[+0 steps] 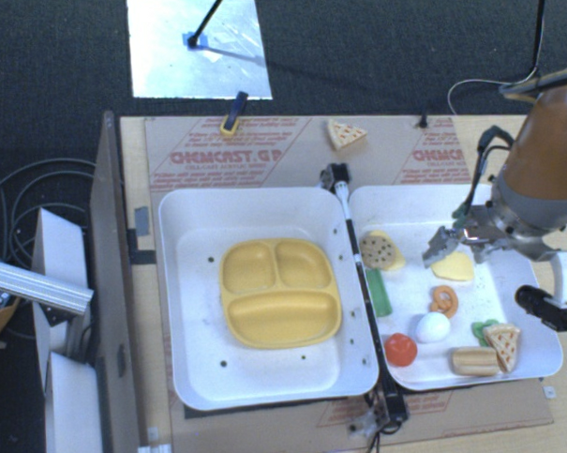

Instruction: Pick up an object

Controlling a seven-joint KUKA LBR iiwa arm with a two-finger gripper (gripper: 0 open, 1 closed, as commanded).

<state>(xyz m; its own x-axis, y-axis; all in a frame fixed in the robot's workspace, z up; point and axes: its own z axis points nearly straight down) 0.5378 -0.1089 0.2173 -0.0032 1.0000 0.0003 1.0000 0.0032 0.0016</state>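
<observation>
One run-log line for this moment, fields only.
arm: over right bin | end effector: above cheese wedge | grasp: not confirmed | left bin: yellow tray

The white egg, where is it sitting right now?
The white egg lies in the right bin, toward its front edge, between the red tomato and the pretzel above it.

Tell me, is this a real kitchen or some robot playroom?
Probably a robot test bench, not a kitchen. A grey-and-orange arm reaches over two white bins, the food, like the tomato and egg, looks like toys, and cables trail beside the bench.
</observation>
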